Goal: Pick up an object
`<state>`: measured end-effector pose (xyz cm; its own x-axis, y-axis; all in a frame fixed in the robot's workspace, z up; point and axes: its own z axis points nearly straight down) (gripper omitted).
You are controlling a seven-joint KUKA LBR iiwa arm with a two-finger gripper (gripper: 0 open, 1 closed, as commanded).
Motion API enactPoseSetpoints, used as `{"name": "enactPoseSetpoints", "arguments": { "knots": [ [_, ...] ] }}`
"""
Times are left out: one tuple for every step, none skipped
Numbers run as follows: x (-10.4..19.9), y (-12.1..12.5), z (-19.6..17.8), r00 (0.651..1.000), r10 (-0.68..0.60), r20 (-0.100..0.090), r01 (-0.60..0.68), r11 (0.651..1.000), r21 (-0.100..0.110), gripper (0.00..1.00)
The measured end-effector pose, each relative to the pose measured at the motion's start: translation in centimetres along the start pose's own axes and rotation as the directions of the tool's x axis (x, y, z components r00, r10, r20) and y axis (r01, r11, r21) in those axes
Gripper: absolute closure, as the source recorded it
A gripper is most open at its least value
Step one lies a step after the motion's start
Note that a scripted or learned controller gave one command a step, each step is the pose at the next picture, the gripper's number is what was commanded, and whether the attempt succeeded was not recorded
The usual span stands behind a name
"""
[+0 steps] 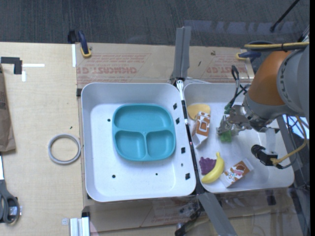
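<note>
- While the arm point(275, 82) leans in from the right of the frame, its gripper point(227, 128) sits low over the right bin point(275, 178), right at a small green object point(225, 136); whether it's open or clamped, I cannot tell.
- Left bin point(93, 146), centre frame, carries the teal divided plate point(144, 132).
- Best bet, I'd say: settle squarely on that green piece before lifting.
- Lower down lie the banana point(214, 172), purple grapes point(207, 163) and a snack packet point(235, 172); steer clear of them.
</note>
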<state>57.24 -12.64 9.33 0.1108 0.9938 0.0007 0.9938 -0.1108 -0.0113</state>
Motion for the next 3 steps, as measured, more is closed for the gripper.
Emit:
{"name": "enactPoseSetpoints", "arguments": {
  "knots": [
    [-4.5, -3.1, 0.1, 1.0, 0.007, 0.0, -0.007, 1.0, -0.005, 1.0],
    [-1.3, -2.2, -9.2, 0.991, -0.137, 0.002, 0.137, 0.99, -0.006, 1.0],
    [-4.3, -1.0, -9.5, 0.997, 0.074, 0.001, -0.074, 0.997, -0.005, 1.0]
  ]
}}
